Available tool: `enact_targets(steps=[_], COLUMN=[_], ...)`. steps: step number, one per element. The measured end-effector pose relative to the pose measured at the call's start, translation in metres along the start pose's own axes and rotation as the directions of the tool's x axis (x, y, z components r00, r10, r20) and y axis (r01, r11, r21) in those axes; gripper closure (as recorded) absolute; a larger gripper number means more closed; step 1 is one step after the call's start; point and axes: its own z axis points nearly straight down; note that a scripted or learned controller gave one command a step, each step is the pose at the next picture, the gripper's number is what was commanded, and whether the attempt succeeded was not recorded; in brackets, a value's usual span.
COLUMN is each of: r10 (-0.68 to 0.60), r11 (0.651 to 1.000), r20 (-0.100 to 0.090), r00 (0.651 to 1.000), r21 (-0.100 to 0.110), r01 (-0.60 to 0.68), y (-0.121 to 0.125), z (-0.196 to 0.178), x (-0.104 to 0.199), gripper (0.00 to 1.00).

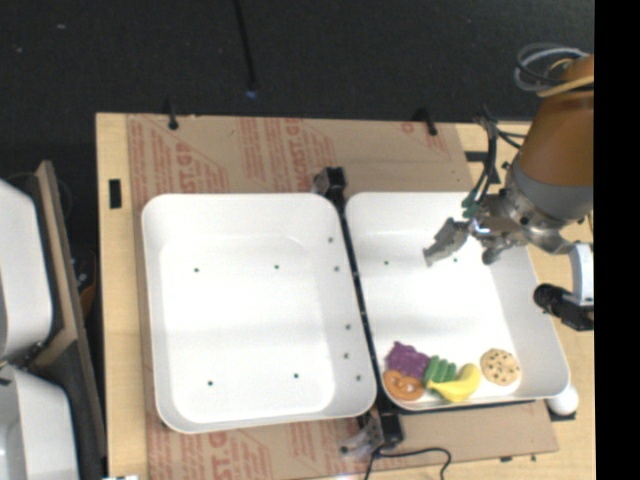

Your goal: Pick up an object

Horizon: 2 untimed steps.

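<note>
Several toy foods lie along the near edge of the right bin (pixel 400 208): a purple bunch of grapes (pixel 405 355), an orange slice (pixel 402 387), a green piece (pixel 440 370), a yellow banana (pixel 459 385) and a round cookie (pixel 499 367). My gripper (pixel 462 252) hangs over the far right part of that bin, well above and behind the foods. It is open, its two fingers are spread, and there is nothing between them.
The left bin (pixel 160 298) sits beside the right one, joined by a dark divider with a black clip (pixel 330 181) at the far end. Both rest on a cardboard sheet (pixel 230 153). A black cable lies at the near edge.
</note>
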Motion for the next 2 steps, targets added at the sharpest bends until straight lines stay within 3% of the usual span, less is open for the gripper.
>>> enact_targets(steps=[1, 2], r10=[0.002, 0.009], r11=[1.000, 1.000], r20=[-0.002, 0.000], r00=[1.000, 1.000], r21=[0.013, -0.007], r01=[-0.002, -0.009], y=[-0.045, -0.062], z=[0.139, 0.054], x=[-0.008, 0.027], gripper=[0.00, 0.00])
